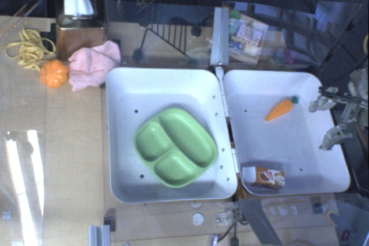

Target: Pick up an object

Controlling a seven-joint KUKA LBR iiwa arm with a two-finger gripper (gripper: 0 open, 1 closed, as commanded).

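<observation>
The gripper hung wide open and empty over the right bin's right edge, w/ the carrot well apart to its left on the bin floor. Risk was a miss (carrot lay slanted, so fingers could nudge it away), or a clip on the bin wall

The gripper is hovering at the right bin's right rim, fingers spread apart and holding nothing. A toy carrot is lying just to its left, and a small carton is sitting nearer the camera, below-left of it. A green divided plate is resting in the left bin, well away.
</observation>
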